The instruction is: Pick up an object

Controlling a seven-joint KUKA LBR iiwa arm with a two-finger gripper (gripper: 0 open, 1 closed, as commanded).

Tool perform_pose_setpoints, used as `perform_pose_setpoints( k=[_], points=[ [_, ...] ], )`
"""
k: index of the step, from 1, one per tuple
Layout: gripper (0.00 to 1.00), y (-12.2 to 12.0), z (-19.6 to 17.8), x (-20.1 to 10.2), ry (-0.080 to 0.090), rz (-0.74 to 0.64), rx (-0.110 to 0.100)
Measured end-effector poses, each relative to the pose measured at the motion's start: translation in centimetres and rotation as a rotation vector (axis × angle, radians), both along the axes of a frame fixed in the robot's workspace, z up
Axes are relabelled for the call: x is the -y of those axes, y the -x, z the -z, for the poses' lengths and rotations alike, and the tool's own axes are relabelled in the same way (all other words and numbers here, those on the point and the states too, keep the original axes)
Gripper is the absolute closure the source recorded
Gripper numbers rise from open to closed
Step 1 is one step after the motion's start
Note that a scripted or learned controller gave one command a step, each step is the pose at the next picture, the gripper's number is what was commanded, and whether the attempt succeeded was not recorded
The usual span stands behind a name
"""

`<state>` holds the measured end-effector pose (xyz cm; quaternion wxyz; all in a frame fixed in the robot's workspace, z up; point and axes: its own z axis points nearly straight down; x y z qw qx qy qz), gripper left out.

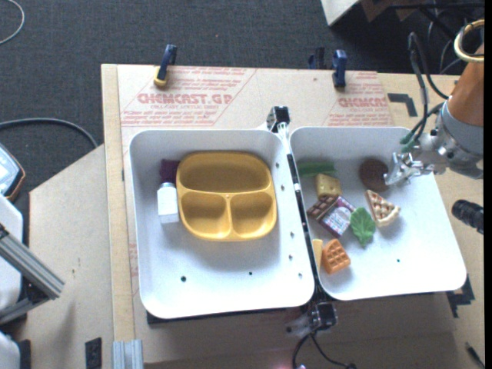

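The right bin [430, 271] holds several toy foods. These include a brown round cookie [373, 173], a pie slice [382, 207], a cheese cube [328, 184], a chocolate bar [321, 204], a pink packet [337, 221], a green leaf [362, 226], an orange waffle [335, 257] and a green piece [315, 167]. My gripper [399, 168] hangs low over the bin's upper right part, just right of the cookie and above the pie slice. I see nothing held in it.
The left bin [146, 229] holds a yellow divided plate [227, 195], with a small white bottle [167, 203] and a dark purple item [169, 167] at its left. Blue clamps [339, 66] grip the board's far edge. The arm's orange band [470, 91] is at the right.
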<state>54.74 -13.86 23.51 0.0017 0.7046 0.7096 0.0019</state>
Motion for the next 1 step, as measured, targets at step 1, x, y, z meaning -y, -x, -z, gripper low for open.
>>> perform_pose_setpoints(
  k=[1],
  points=[
    [1.00,-1.07,-0.03,-4.90,0.000,0.001,-0.001]
  ],
)
